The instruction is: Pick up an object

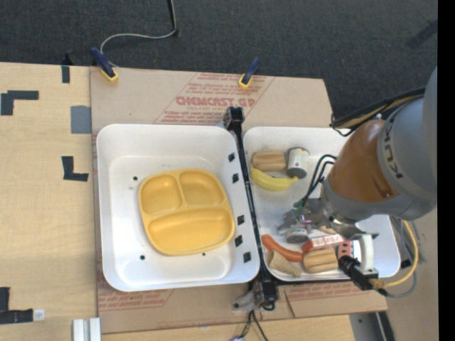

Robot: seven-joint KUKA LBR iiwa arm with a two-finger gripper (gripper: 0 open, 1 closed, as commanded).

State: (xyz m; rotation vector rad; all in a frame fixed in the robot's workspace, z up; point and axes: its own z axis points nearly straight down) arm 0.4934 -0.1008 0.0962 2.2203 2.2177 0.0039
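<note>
My gripper (297, 224) reaches down into the right bin (384, 265), low over its middle, under the orange wrist band. Just below it lie a red sausage-like piece (279, 247), a tan bread roll (319, 261) and a pale bread slice (286, 265). Farther back in the bin rest a yellow banana (272, 181), a brown roll (267, 160) and a small can (296, 162) on its side. The fingertips sit among the items, and I cannot make out whether anything lies between them.
The left bin (114, 190) holds a yellow divided tray (186, 212). A black divider with clips (242, 190) runs between the bins. Both bins rest on a cardboard sheet (199, 101) held by two clamps. The arm's bulk covers the right bin's right side.
</note>
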